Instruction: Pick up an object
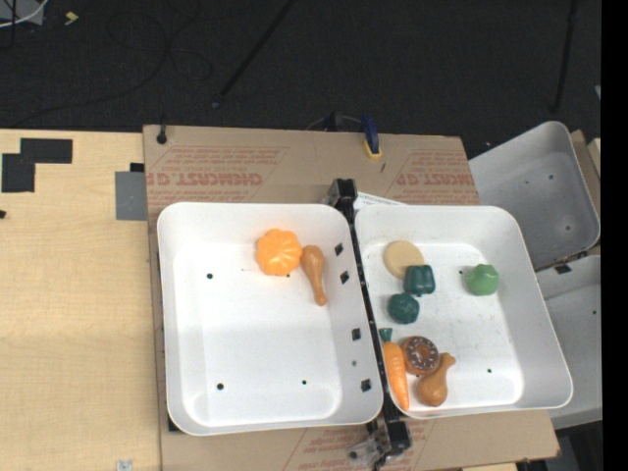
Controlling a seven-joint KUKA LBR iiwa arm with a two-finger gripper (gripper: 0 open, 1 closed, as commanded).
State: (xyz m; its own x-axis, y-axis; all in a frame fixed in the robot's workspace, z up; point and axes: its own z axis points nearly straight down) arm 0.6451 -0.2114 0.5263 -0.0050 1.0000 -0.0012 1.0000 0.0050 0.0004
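Two shallow white bins are sitting side by side on a cardboard sheet (245, 170), which is lying on the wooden bench (69, 312). The left bin (255, 381) is holding two items in its upper part: an orange pumpkin (279, 251) and, just beside it on the right, a tan gourd-shaped piece (315, 273) lying with its narrow end pointing toward the bin's far wall. The right bin (510, 361) is holding seven candidate objects for the pick. A cream round piece (402, 258) is resting near the far left corner, with a dark teal piece (420, 281) touching its lower right edge. A second dark teal piece (403, 308) is lying just below that one. A light green round piece (481, 280) is sitting apart from the others, toward the right wall. An orange carrot (395, 376) is lying along the left wall near the front, with a brown ring doughnut (421, 354) just beside it and a brown drumstick-shaped piece (435, 384) touching the doughnut's lower edge. A blue clamp (372, 137) is gripping the far edge of the cardboard. A grey tray (540, 189) is leaning beyond the right bin's far right corner. Whether the gripper is spread or pressed together cannot be told from this view.
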